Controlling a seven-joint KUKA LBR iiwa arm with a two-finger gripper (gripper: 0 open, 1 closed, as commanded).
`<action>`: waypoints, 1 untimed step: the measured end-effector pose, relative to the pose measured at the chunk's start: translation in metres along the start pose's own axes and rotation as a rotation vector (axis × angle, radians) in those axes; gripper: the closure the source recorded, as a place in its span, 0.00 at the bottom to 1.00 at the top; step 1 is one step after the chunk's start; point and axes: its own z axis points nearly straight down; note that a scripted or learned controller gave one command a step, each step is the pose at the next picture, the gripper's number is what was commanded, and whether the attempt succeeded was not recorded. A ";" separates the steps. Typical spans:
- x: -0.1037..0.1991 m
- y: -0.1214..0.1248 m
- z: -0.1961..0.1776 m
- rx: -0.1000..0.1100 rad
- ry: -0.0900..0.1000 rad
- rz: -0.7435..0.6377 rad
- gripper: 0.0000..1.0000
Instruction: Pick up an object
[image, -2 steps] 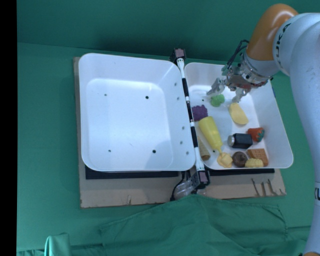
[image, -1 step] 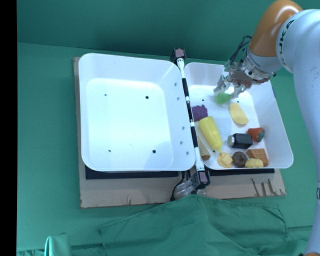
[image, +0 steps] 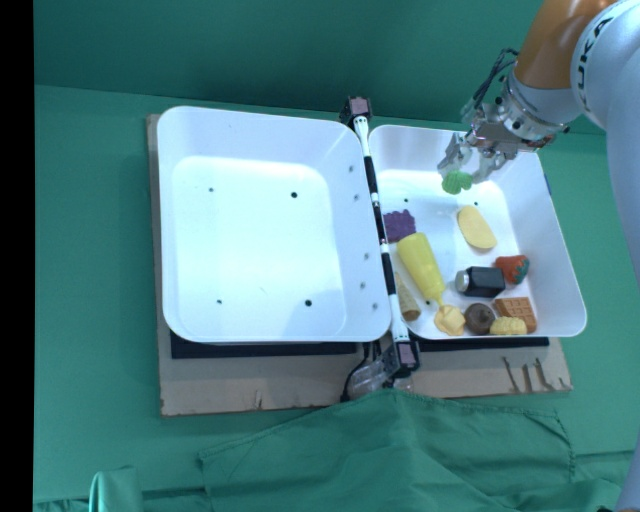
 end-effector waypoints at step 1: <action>0.001 -0.004 -0.065 -0.003 -0.001 0.000 1.00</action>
